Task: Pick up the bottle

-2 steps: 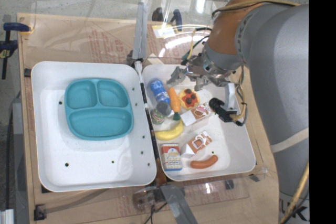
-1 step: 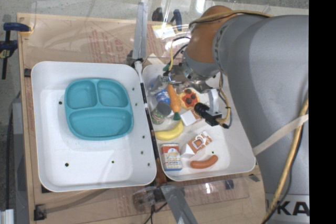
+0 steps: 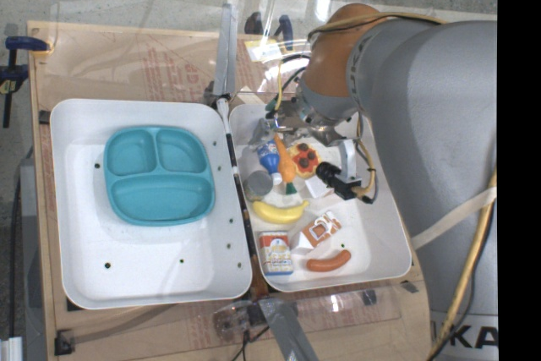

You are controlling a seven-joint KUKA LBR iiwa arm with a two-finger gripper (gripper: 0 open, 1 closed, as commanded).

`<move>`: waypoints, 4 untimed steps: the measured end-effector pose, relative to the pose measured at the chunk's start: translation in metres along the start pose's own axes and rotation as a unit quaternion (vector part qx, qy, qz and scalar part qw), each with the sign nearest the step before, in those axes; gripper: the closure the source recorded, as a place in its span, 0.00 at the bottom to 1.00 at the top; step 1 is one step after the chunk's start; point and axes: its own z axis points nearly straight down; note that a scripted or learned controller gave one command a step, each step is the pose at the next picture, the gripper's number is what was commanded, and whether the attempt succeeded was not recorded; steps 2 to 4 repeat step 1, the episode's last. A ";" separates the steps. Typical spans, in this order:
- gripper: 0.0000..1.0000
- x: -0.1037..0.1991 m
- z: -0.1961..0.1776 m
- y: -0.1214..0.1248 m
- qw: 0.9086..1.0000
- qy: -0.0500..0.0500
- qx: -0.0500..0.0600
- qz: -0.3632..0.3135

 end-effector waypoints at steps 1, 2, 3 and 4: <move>1.00 0.011 -0.090 -0.040 0.996 -0.001 -0.002 -0.089; 1.00 0.011 -0.090 -0.040 0.996 -0.001 -0.002 -0.089; 1.00 0.011 -0.090 -0.040 0.996 -0.001 -0.002 -0.089; 1.00 0.011 -0.090 -0.040 0.996 -0.001 -0.002 -0.089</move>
